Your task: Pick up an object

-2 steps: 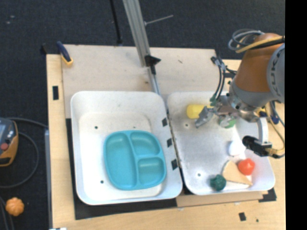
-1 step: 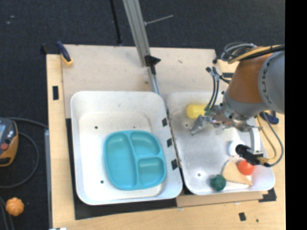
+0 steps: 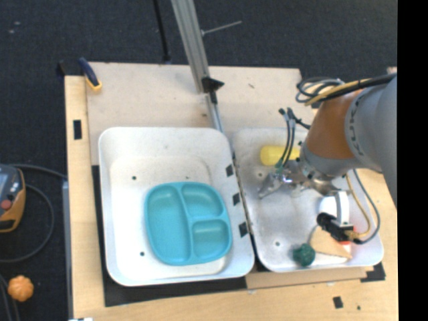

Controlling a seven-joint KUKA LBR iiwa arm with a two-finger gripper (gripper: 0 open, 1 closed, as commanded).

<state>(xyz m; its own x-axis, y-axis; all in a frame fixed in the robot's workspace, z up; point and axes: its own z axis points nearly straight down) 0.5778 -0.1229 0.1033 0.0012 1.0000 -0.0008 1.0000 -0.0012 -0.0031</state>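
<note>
The right bin point(image 3: 274, 236) holds a yellow rounded object point(image 3: 271, 155) near its far edge. A small dark green object point(image 3: 303, 254) lies at its near edge, with a pale wedge with an orange-red tip point(image 3: 332, 248) just to its right. My gripper point(image 3: 273, 183) hangs low over the bin's left half, just in front of the yellow object and apart from the green one. Nothing shows between its jaws. The orange-banded wrist point(image 3: 328, 136) covers the bin's far right corner.
A light blue divided plate point(image 3: 189, 221) lies in the left bin point(image 3: 120, 152). A slanted aluminium post point(image 3: 194, 45) rises behind the bins. A blue and yellow tool point(image 3: 89, 73) lies on the bench's far left corner. An orange ball point(image 3: 20, 287) sits off the bench at the near left.
</note>
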